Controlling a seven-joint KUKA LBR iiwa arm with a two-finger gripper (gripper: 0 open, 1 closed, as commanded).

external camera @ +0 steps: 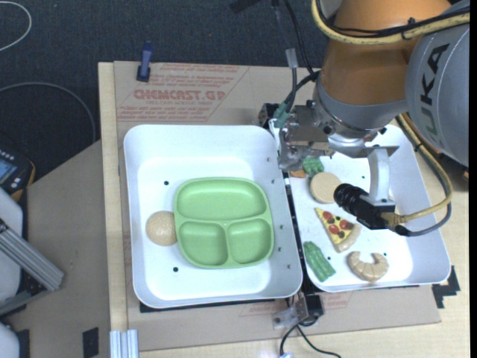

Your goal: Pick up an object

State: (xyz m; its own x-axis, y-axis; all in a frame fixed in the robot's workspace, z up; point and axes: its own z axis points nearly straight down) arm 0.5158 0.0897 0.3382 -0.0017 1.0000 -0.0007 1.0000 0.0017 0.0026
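My gripper (pixel 298 157) hung low at the right bin's (pixel 417 268) far-left corner; open or closed, I couldn't tell. Nothing was lifted yet: cookie (pixel 324 187), pizza slice (pixel 337 227), croissant (pixel 368 265) and green pod (pixel 319 262) all lay in the bin.

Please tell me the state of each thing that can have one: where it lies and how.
Green three-compartment plastic plate: flat in left bin, nothing in compartments.
Tan round bun: beside plate's left edge.
Toy pizza slice: flat in right bin.
Beige croissant: flat, right bin's near corner.
Green ridged pickle: right bin's left edge.
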